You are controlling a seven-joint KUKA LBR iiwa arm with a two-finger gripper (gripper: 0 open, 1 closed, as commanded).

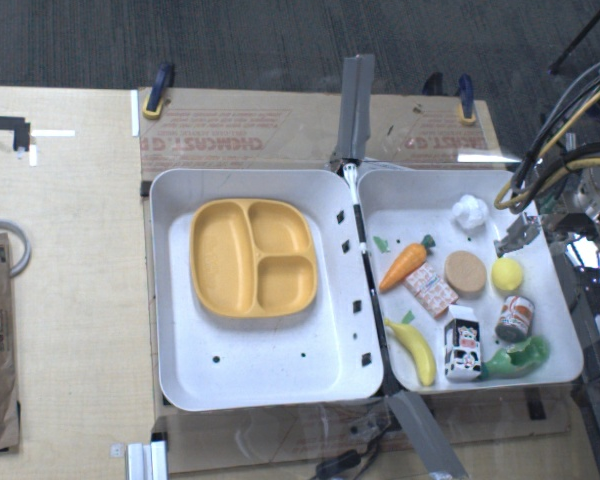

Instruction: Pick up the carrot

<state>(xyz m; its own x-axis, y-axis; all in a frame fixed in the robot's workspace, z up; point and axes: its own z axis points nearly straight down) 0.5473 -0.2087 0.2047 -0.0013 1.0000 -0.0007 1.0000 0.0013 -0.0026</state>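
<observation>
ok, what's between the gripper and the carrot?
In the camera view, the round tan disc lies on the line from the gripper to the carrot; the lemon sits just below that line.

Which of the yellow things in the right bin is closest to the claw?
The lemon, just below the claw; the banana lies far off by the bin's left wall.

— Where did the carrot (403, 265) lie?
— In the right bin (560, 298), near its left wall, orange, tilted with its green top toward the far edge.
</observation>
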